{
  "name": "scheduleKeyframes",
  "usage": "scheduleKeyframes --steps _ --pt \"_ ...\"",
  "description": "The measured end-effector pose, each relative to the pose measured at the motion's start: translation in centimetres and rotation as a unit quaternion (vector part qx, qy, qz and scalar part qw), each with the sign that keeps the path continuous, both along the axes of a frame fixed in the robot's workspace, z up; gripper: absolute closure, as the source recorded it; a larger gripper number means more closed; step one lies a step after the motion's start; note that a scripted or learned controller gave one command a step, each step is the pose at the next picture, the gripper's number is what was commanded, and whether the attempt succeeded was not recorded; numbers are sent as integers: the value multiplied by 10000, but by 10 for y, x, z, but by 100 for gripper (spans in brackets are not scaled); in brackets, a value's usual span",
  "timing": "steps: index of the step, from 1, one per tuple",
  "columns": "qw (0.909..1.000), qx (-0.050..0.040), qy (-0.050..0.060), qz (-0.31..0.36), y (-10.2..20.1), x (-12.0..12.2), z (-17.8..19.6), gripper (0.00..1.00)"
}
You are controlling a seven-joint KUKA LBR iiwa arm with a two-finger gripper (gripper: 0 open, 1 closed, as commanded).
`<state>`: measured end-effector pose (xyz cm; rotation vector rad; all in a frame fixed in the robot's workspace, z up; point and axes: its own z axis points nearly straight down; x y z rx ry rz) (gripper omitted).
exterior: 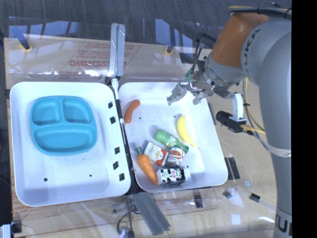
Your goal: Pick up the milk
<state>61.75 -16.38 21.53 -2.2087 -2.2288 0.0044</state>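
Two white bins sit side by side: the left bin carries a sky-blue divided tray, and the right bin has a faintly speckled white floor. In the right bin, at about 10 o'clock, lies an orange-red sausage, at 3 o'clock a pale yellow banana, near the middle a green bottle with a white label, and toward 6 o'clock an orange carrot with a green tip, a red-and-white can, a white, green and orange carton, and the milk, white with black cow-like patches. The arm is grey with an orange band, its hand is metallic grey, and the worktop is light wood colour.
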Motion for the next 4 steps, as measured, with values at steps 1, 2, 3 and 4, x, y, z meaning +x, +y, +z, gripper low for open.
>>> scheduleKeyframes --steps 1,2,3,4 --pt "9762 7 -7 2167 11 -49 -9 0" --pt "8819 12 -14 4715 9 -125 -1 0" --pt "7378 -19 -58 6750 -14 -129 -102 0" --pt "6950 -61 -12 7190 17 -101 -110 0"
